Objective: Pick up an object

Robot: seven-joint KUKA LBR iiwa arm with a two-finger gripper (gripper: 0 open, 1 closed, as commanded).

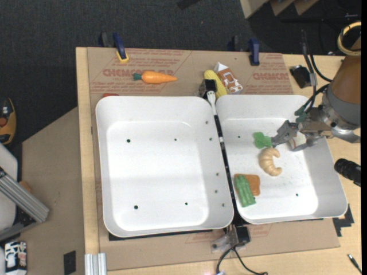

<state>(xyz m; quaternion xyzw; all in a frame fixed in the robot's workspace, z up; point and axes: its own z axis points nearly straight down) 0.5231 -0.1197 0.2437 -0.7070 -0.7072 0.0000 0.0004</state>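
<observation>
Dark carpet surrounds a cardboard-covered bench [189,67] on which two shallow white bins lie side by side, so that objects can go from one to the other. In the right bin [304,202] are the candidates for the pick: a pale croissant [269,161] near the centre, a small green piece [262,140] just beside it at 11 o'clock, and a green and orange item [247,188] at 7 o'clock from the croissant. The left bin [155,165] is probably the place for delivery.

The gripper [288,138] reaches in from 3 o'clock and hangs low over the right bin, with its fingers spread apart and nothing between them. It is near the croissant, at 2 o'clock from it, and the green piece is at 9 o'clock from it. I judge that the approach is almost done and the closing not yet begun.

A toy carrot [156,77] and a yellow object [213,80] lie outside the bins at 12 o'clock, probably dropped or put aside.
</observation>
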